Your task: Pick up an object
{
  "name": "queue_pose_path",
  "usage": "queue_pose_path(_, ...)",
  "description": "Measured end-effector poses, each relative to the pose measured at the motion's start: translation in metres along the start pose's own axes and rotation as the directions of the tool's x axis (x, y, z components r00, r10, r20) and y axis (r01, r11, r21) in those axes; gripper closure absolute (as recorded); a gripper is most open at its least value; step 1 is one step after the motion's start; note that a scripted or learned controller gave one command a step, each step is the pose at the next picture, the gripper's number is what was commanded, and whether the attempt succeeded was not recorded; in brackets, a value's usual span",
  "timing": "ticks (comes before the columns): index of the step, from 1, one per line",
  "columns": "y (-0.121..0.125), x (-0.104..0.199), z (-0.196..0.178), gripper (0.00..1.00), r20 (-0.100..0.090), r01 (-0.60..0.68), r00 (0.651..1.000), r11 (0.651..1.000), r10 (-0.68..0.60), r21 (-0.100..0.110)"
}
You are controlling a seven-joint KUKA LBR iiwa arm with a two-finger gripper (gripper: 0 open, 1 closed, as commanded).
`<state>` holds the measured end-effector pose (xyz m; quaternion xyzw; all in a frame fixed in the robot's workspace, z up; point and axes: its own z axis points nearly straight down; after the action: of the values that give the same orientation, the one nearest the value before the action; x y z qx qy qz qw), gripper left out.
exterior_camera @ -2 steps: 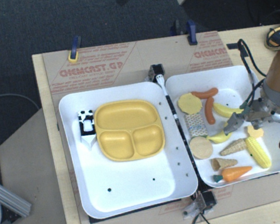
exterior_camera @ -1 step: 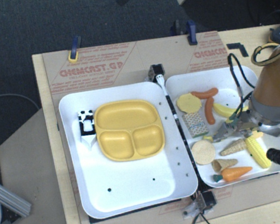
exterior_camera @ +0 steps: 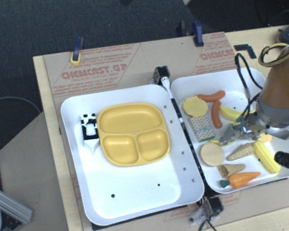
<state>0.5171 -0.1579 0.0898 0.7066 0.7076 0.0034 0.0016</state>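
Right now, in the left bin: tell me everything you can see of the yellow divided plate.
The yellow divided plate looks like matte moulded plastic, a rounded rectangle with raised rims. It has three compartments: one wide one along the far side and two smaller ones side by side on the near side, none holding anything. It lies flat, right way up, in the far half of the left bin, resting on the white floor. A small black-and-white marker sits against its left edge; whether they touch is unclear.

Robotics lab: clamped cardboard-topped bench [exterior_camera: 125, 61], 2 white bins [exterior_camera: 140, 194], loose cables [exterior_camera: 243, 72], dark carpet.
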Motion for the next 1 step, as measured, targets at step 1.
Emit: queue_pose_path(1,0.0008,-0.0001,-0.0109,1.00,0.001,-0.001,1.000,1.000,0.001,-0.004)
